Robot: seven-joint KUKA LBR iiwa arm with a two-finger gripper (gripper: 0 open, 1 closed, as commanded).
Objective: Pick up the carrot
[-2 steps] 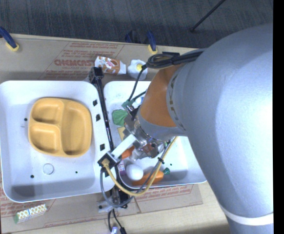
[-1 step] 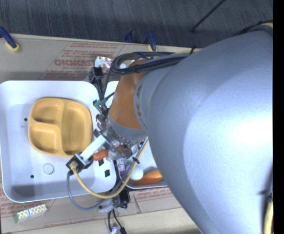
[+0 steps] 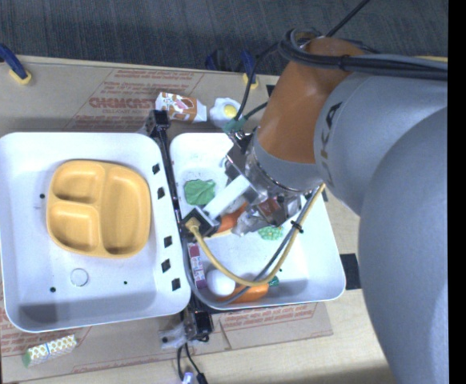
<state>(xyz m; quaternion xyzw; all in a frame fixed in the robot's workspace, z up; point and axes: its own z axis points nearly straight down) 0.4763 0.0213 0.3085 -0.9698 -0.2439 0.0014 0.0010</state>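
An orange carrot (image 3: 250, 292) with a green tip lies along the front wall of the right bin (image 3: 323, 256), beside a white egg (image 3: 221, 282). My gripper (image 3: 253, 217) hangs low over the middle of that bin, under the grey arm with the orange band, roughly a hand's width behind the carrot. A second small orange piece (image 3: 226, 224) shows right at the gripper's left side; whether it is held is hidden by the wrist.
In the right bin are also a green leafy item (image 3: 199, 190), a green bumpy item (image 3: 271, 233) and a dark red packet (image 3: 194, 260). The left bin (image 3: 17, 214) holds a yellow divided plate (image 3: 98, 206). Small packets (image 3: 177, 106) lie behind the bins.
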